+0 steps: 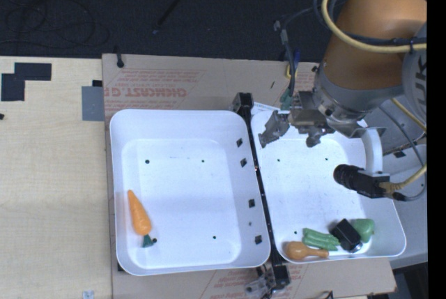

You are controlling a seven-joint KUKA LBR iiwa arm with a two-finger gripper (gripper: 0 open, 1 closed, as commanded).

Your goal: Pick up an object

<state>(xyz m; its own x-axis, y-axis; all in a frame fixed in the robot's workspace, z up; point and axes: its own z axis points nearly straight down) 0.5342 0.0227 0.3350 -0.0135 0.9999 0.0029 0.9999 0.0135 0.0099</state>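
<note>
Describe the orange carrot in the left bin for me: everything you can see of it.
The carrot is a small toy, smooth and plastic-looking, bright orange with a dark green stub at its lower end. It lies flat on the floor of the left bin, near the bin's left wall and towards the front corner, its narrow tip pointing up-left in the camera view and the green end down-right. Nothing rests on it or beside it; only the bin floor touches it. The gripper hangs over the other bin, well away.

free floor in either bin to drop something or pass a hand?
Left bin: bare except the toy carrot in its near-left corner. Right bin: middle floor bare, between the gripper at the far edge and the near-edge cluster, toy pear, green pods, black block.
</note>
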